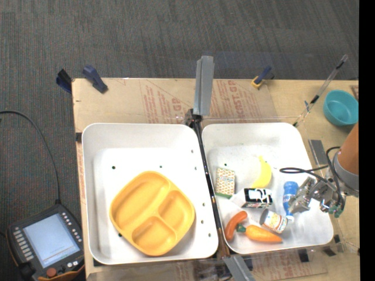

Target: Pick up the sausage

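Observation:
The sausage point(235, 223), reddish-brown and curved, lies near the front left corner of the right bin point(252, 134). An orange carrot point(263, 233) lies against its right end. My gripper point(301, 202) hangs over the right side of that bin, next to a blue bottle point(290, 191). It is well to the right of the sausage and apart from it. A small jar point(275, 220) lies between the gripper and the carrot.
The right bin also holds a yellow banana point(265, 171), a small patterned box point(225, 181) and a black-and-white item point(258, 196). A yellow divided plate point(153, 212) sits in the left bin point(94, 157). A teal bowl point(341, 107) stands at the bench's far right.

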You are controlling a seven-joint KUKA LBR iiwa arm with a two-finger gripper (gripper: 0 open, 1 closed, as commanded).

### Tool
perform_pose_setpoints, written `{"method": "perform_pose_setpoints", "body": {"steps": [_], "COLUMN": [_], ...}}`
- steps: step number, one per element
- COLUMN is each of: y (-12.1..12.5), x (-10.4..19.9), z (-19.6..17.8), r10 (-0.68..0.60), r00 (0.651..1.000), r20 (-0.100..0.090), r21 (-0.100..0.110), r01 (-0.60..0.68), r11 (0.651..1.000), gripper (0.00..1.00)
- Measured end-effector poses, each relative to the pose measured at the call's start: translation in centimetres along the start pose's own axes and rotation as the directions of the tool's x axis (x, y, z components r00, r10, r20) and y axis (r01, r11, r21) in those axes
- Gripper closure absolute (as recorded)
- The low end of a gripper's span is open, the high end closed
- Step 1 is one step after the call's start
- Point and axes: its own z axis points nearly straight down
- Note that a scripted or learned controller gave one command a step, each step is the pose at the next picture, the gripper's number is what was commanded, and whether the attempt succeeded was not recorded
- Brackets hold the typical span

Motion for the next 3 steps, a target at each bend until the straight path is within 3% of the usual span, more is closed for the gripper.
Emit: {"method": "perform_pose_setpoints", "body": {"steps": [1, 2, 3], "y": [0.3, 0.3, 1.3], "x": [0.2, 0.1, 0.7], "z": [0.4, -0.4, 1.0], "r10": [-0.072, -0.067, -0.247], "r00": [0.997, 0.998, 0.969], "r20": [0.005, 0.005, 0.005], "r21": [0.004, 0.002, 0.004], "r01": [0.072, 0.067, 0.247], "r11": [0.997, 0.998, 0.969], "gripper": [1.0, 1.0, 1.0]}}
